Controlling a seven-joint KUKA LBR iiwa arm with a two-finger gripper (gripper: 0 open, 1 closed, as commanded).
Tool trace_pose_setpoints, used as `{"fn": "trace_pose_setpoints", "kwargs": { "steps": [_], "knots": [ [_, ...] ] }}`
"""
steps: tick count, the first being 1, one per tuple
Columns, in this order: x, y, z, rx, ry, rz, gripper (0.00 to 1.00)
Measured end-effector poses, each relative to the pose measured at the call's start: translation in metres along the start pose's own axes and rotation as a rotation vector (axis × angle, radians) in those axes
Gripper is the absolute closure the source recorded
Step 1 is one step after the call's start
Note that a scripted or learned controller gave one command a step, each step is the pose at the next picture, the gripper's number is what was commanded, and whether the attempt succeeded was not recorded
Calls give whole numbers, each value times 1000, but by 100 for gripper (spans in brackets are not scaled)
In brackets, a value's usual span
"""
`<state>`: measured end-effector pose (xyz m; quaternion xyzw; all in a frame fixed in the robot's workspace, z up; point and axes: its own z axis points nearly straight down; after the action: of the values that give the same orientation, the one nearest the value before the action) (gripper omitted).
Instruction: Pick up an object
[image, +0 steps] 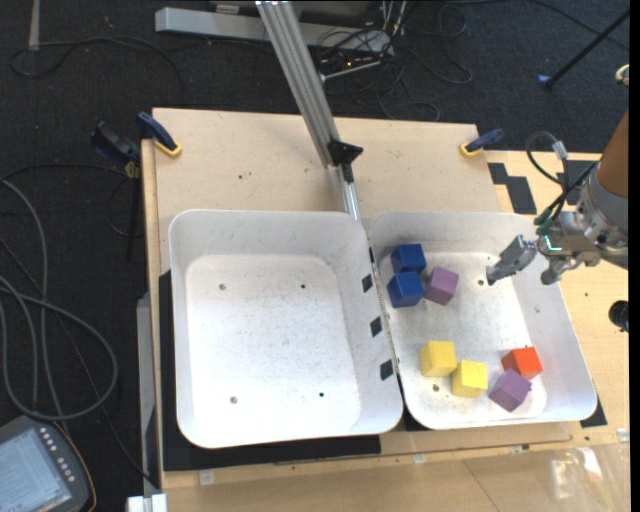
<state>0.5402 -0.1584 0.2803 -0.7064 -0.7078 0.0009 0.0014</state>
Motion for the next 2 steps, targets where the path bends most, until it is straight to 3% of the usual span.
{"fn": "trace_pose_setpoints", "kwargs": {
  "steps": [1, 2],
  "knots": [
    [0, 0, -2, -3, -1, 2, 0],
    [0, -4, 42, 1, 0, 3, 0]
  ]
}}
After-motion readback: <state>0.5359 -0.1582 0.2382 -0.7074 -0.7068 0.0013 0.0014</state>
